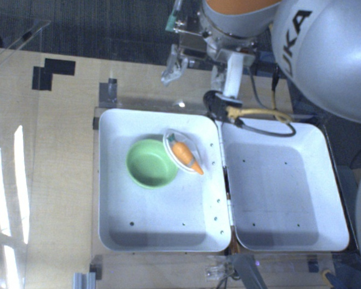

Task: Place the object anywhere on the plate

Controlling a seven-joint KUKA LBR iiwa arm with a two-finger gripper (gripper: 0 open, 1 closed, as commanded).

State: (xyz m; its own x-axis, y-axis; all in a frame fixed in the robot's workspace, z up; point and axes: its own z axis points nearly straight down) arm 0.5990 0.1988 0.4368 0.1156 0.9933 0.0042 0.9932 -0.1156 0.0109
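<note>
Gripper (199, 66) hangs open and empty above the left bin (113, 228); the carrot (186, 157) lies on the small clear plate (181, 148), so the task looks done.

A pale wooden worktop (53, 164) carries two shallow white bins side by side, the left bin (113, 228) and the right bin (320, 236) touching along their inner edges. Black tape marks (51, 72) sit near the far left. Beyond lies dark carpeted floor (84, 15). Bright glare streaks (18, 181) cross the left side.
</note>
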